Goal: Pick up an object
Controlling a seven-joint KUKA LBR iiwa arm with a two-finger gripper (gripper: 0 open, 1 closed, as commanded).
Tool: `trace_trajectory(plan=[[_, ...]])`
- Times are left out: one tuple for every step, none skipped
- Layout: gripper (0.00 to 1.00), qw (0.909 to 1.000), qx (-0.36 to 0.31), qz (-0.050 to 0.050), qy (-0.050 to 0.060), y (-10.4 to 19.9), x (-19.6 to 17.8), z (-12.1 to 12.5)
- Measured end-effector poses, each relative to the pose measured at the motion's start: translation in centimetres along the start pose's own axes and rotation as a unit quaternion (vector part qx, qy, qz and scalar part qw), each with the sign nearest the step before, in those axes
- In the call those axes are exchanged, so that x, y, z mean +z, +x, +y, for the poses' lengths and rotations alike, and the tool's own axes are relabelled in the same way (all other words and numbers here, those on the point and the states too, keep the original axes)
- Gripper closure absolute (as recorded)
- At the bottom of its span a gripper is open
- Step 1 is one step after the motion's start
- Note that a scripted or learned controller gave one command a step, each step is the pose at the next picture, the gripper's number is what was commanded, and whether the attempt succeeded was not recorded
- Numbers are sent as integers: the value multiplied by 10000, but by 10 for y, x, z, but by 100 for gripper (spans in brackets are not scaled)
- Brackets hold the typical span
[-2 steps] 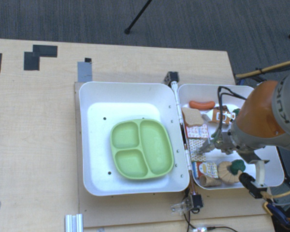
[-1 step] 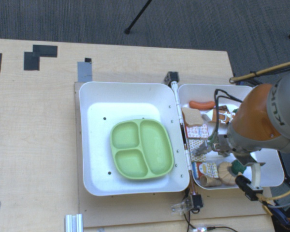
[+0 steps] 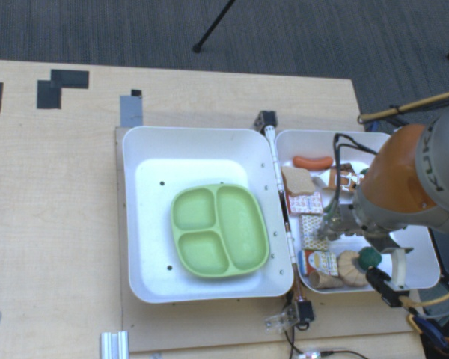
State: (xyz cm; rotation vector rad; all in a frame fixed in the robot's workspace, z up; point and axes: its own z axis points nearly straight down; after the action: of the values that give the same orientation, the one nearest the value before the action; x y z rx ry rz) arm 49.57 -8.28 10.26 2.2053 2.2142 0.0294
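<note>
Pincer (image 3: 331, 226) first: mine is hanging low inside the right bin (image 3: 426, 264), down among the small things piled there, and my own wrist is covering it so much that I cannot tell how it stands or whether anything is in it.

I am looking over a clutter of likely picks. A hot dog toy (image 3: 313, 161) is lying near the far wall of that bin. Just nearer than it, a flat printed card (image 3: 305, 203) is resting against the bin's left side. At the near edge a small printed packet (image 3: 321, 262) is sitting beside a tan, lumpy piece (image 3: 349, 268), and a green round knob (image 3: 369, 257) is touching that piece.

I am judging all of these to be light. The hot dog toy looks like smooth, stiff plastic, rounded and apt to slip, so I would be closing across its narrow middle. The card is lying too flat for me to get under; an edge is the one place to take it. The tan piece looks the easiest, bulky and probably rougher, with sides I can close on.

The left bin (image 3: 135, 223) is holding a green divided plate (image 3: 221, 230), and both bins are sitting on the wooden tabletop (image 3: 52, 223).
</note>
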Motion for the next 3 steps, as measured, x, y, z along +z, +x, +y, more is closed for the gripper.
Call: trace_trajectory(plan=[[100, 9999, -8, -3, 101, 53, -137, -4], [0, 9999, -11, -6, 109, 52, -136, -5], [0, 9999, 9, -9, 125, 7, -81, -7]])
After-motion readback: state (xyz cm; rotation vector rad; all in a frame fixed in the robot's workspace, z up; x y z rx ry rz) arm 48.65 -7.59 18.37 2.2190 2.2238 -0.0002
